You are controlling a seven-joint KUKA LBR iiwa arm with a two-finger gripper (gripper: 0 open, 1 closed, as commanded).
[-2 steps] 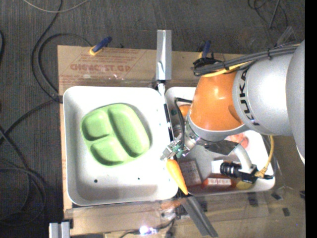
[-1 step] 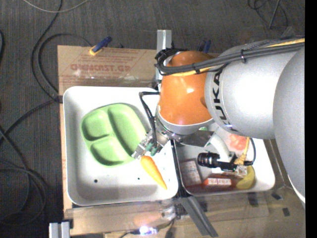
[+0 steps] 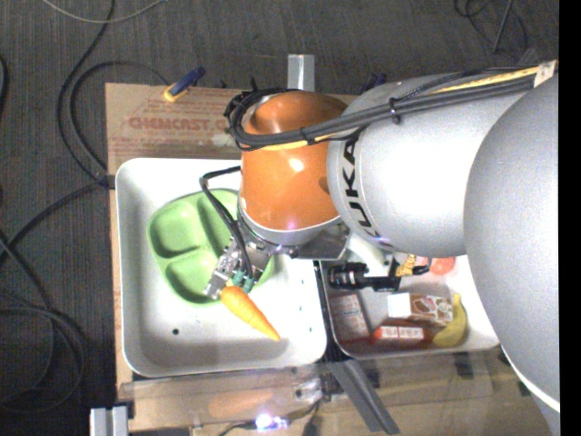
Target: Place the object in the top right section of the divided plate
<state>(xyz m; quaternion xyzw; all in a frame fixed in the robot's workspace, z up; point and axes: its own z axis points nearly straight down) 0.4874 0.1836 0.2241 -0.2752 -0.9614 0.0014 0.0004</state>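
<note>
- Carrot (image 3: 250, 310) lies in the left bin (image 3: 136, 334), beside the plate (image 3: 182, 234), its top end at the gripper (image 3: 227, 275).
- Gripper grip state: cannot tell.
- Remaining: carrot not yet in the plate's top right section.

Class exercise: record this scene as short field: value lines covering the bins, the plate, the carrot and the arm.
left bin: shallow white bin holding plate and carrot
plate: green divided plastic plate, partly under the arm
carrot: orange toy carrot, lying beside plate's lower edge
end effector: end effector at the carrot's thick end
right bin: yellow toy banana, packaged items
</note>
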